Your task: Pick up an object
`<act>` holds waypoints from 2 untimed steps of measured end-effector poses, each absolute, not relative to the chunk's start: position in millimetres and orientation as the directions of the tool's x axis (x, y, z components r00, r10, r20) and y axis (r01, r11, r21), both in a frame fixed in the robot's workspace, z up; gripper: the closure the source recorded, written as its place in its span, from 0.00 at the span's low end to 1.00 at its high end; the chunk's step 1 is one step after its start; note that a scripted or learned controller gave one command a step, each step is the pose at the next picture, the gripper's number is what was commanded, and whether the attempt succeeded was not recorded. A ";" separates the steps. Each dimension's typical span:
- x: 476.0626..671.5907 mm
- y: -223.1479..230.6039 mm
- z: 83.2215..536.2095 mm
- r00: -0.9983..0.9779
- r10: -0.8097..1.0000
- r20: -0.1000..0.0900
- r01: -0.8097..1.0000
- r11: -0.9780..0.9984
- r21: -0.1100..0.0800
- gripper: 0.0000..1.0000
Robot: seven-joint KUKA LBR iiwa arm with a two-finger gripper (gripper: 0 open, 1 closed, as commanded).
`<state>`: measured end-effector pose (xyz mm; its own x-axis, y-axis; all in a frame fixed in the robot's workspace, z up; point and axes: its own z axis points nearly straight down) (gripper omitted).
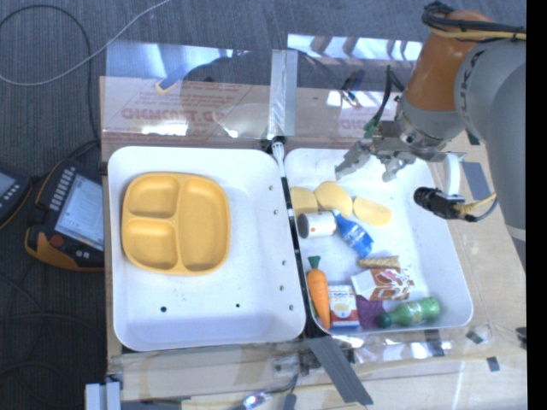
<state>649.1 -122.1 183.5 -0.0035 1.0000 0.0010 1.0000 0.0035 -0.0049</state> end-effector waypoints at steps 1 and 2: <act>635.8 -118.5 133.7 -0.040 0.999 -0.002 0.999 0.040 -0.006 0.00; 597.7 -126.6 90.4 0.000 1.000 -0.001 1.000 0.000 0.012 0.00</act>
